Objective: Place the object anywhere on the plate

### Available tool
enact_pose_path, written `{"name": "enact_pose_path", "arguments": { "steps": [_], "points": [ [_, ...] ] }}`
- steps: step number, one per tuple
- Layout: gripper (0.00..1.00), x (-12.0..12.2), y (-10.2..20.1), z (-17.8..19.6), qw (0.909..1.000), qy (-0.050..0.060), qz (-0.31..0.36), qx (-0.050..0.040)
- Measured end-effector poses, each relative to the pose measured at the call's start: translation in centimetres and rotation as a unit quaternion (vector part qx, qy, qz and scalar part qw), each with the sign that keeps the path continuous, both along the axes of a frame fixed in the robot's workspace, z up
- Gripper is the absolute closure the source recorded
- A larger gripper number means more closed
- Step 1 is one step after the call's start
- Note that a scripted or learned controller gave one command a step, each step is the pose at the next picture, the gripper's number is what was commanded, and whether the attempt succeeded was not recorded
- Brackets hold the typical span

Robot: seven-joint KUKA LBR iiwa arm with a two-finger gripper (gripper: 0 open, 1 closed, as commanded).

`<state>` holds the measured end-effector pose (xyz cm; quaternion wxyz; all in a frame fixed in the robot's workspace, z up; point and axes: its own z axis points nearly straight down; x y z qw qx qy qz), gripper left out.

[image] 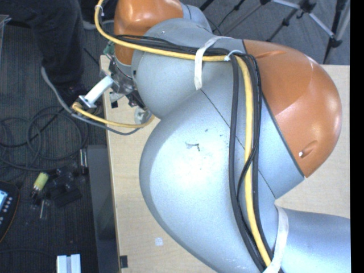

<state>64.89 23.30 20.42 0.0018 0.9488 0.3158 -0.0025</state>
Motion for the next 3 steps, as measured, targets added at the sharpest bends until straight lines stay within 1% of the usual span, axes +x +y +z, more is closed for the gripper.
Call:
{"name": "enact_pose_path", "arguments": {
  "steps": [1,2,3],
  "points": [
    [0.0,-3.4,-2.5,13.7,0.9996,0.0,0.029,0.0003],
    [0.0,0.0,-0.2,22.7,0.9974,0.0,-0.072,0.0016],
    [0.0,0.8,-8.4,20.3,0.9919,0.001,-0.127,0.0013]
  ]
}}
